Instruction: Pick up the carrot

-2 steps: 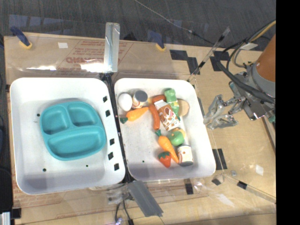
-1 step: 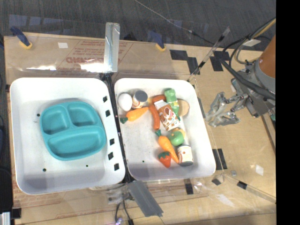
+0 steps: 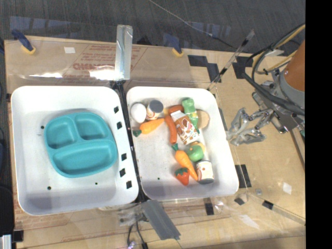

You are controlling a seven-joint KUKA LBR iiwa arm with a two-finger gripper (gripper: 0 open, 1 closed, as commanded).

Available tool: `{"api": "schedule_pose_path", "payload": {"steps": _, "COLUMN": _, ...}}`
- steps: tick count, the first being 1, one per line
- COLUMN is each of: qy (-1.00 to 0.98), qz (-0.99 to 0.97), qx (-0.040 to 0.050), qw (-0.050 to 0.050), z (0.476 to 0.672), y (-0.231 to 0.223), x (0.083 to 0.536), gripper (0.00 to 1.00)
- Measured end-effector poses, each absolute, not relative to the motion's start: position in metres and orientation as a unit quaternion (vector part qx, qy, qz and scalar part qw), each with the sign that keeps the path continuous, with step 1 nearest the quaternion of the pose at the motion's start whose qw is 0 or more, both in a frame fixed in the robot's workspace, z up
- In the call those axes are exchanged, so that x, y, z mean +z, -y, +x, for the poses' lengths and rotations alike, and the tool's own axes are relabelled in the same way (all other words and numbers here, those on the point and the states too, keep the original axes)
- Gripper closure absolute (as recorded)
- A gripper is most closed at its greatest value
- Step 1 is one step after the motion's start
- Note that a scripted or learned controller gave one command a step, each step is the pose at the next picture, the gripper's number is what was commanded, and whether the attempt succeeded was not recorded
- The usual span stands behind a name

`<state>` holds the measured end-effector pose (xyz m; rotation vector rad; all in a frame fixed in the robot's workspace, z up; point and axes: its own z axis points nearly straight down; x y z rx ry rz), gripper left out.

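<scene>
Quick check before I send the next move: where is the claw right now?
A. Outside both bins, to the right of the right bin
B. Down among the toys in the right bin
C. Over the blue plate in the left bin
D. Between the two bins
A: the claw sits over the bench beyond the right bin's edge, apart from the carrot.

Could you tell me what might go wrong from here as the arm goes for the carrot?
1. Two carrots lie in the right bin: one carrot near the egg, another carrot pressed against the green fruit and the small can, so the fingers may catch a neighbour.
2. The gripper sits outside the bin and must clear its right wall coming in.
3. The orange sausage could be mistaken for a carrot.
</scene>
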<state>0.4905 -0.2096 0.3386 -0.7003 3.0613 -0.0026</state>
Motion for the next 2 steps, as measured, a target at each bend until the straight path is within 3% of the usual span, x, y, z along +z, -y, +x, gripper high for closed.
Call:
{"api": "schedule_pose_path", "payload": {"steps": 1, "qy": -0.964, "qz": -0.265, "qx": -0.0042, "qw": 0.004, "z": 0.518, "y": 0.21, "x": 0.498, "gripper": 1.0}}
{"api": "schedule_pose_path", "payload": {"steps": 2, "qy": -0.891, "qz": -0.454, "qx": 0.0003, "qw": 0.0, "z": 0.585, "y": 0.21, "x": 0.447, "gripper": 1.0}}
